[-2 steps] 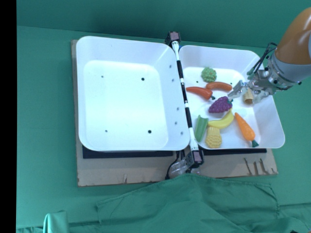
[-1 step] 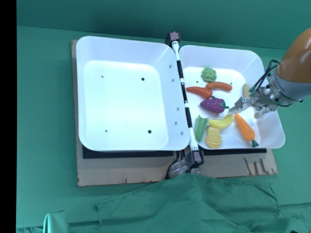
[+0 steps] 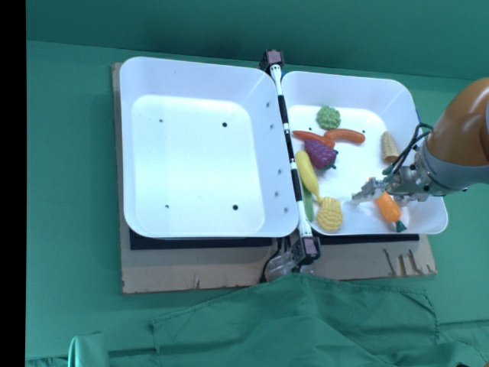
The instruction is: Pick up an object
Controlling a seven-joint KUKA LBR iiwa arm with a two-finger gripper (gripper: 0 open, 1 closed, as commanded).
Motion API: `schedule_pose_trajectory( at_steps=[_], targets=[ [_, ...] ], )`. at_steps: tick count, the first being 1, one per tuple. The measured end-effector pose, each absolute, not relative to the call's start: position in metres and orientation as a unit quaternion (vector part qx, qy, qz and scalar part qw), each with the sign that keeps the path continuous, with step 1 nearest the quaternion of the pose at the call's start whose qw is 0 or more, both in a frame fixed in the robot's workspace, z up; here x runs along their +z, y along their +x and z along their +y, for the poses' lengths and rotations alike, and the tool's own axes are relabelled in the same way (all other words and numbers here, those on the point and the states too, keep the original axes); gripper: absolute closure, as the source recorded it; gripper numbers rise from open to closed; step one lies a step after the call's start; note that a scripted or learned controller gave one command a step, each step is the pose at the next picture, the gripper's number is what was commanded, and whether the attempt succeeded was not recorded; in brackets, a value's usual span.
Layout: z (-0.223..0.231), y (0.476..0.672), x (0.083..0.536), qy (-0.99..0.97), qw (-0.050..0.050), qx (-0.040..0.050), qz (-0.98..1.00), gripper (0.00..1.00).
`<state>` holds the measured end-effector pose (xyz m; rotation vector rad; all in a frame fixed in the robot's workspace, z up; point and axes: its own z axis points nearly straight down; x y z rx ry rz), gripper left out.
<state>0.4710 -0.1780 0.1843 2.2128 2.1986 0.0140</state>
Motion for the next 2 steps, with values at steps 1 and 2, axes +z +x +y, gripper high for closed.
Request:
schedule_pose_trajectory(
  at_steps=[1, 2],
  targets=[
    [-0.18, 0.473, 0.198, 0.71, 0.015, 0.0056, 0.704, 1.0],
    [-0.118, 0.469, 0.283, 0.706, 0.004, 0.003, 0.708, 1.0]
  ],
)
